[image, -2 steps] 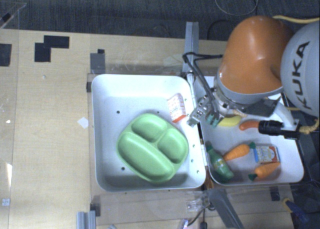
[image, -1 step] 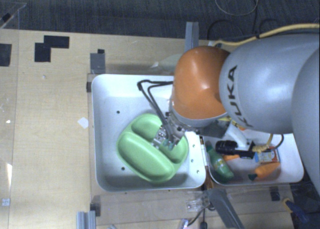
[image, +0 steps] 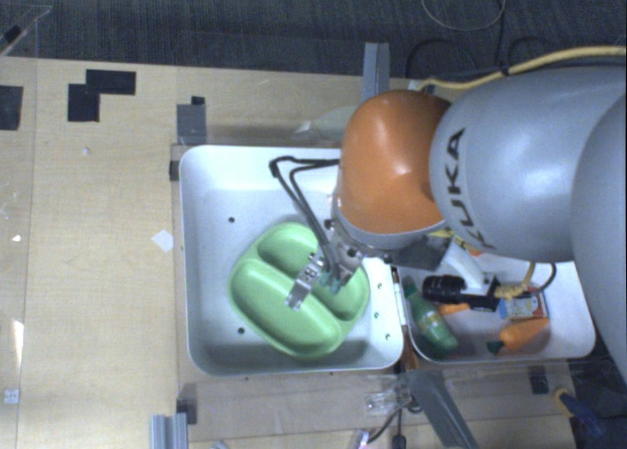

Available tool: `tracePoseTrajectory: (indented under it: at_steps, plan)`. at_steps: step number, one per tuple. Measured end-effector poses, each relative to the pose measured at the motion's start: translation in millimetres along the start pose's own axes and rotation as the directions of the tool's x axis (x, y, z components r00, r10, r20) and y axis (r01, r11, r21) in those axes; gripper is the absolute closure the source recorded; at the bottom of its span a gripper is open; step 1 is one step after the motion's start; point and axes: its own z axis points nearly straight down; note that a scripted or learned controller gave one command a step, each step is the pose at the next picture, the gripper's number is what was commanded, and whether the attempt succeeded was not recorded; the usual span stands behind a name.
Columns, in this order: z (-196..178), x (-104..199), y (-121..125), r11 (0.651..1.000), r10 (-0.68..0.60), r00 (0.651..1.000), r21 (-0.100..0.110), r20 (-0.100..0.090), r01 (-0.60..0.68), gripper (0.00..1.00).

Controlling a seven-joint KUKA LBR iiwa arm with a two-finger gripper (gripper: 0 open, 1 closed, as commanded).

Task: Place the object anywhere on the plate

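Camera view: gripper (image: 315,280) hangs over the green divided plate (image: 269,300) in the left bin (image: 211,241); its grasp cannot be told; placement looks unfinished

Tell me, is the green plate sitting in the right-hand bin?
No, the green plate lies in the left bin, with the claw over it, while the right bin holds small items.

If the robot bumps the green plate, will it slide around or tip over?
The green plate looks like smooth plastic lying in a slick white bin, so it would probably slide. It sits low and wide, so tipping seems unlikely. It looks stiff, not floppy.
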Motion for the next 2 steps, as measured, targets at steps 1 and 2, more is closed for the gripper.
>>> tracePoseTrajectory:
  at_steps: [1,2]
  plan:
    - [-11.2,-0.9,1.7,1.000,-0.001,1.000,-0.005,0.003,0.001,1.00]
    - [-11.1,-1.0,1.7,1.000,-0.001,1.000,-0.005,0.003,0.001,0.00]
